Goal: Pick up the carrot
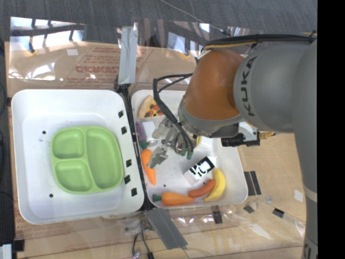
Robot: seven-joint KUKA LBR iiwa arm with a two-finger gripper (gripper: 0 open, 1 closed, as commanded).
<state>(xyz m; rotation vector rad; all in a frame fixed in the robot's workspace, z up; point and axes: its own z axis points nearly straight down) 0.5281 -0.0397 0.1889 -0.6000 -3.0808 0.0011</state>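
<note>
Pincer (160, 156) down in the right bin (237, 169), at nine o'clock of the arm's (259, 85) orange band, tips just beside the carrot (147, 165). I can't tell if it's clenched or released. Carrot lies against the bin's left wall, not lifted. At six o'clock of it, a second orange piece (175, 198); banana (218, 183) and red sausage (201, 190) towards four. Green divided plate (86, 158) sits in the left bin (32, 112).

Bench (81, 69): two white bins (32, 107) side by side, touching.
</note>
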